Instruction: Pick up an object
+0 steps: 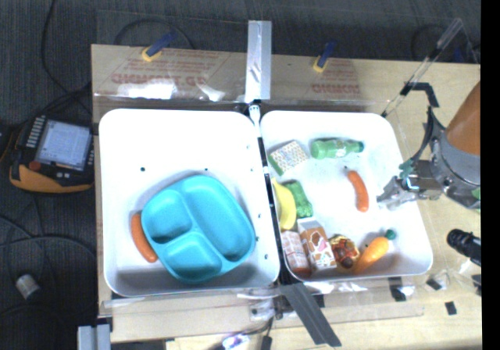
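The right bin (336,120) holds a green bottle (337,148), a small checkered box (288,156), an orange sausage (359,189), a yellow banana (286,206), a green leafy piece (299,198), two small cartons (306,249), a red-brown item (344,249) and a carrot (373,250). My gripper (397,189) hangs at this bin's right rim, right of the sausage and above the carrot, with nothing visibly held. The grey arm with its orange band (467,126) comes in from the right.
In the left bin (117,137) lies a blue divided plate (199,225), with another orange sausage (141,237) against its left side. A metal divider (258,59) stands behind the bins. Clamps and cables sit along the bench's back edge.
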Robot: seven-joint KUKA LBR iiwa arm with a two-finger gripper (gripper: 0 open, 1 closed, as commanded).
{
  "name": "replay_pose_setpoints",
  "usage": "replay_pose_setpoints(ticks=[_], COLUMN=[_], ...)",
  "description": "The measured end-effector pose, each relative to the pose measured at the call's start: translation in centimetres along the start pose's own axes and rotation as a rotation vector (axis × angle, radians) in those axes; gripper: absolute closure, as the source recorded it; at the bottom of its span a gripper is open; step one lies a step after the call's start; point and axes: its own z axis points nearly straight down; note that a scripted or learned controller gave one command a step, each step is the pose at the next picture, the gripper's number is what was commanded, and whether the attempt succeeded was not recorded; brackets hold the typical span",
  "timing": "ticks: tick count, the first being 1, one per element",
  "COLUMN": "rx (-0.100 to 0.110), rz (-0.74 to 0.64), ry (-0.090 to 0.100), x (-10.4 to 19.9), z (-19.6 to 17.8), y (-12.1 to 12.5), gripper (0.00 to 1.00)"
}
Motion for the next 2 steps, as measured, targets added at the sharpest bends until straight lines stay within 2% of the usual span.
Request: replay_pose_setpoints(ticks=[1,2], rx=[0.000,0.002], rz=[-0.020,0.125], ry=[0.001,-0.001], x=[0.8,6.4], z=[-2.4,-0.5], y=[1.4,6.2], gripper=[1.00,1.00])
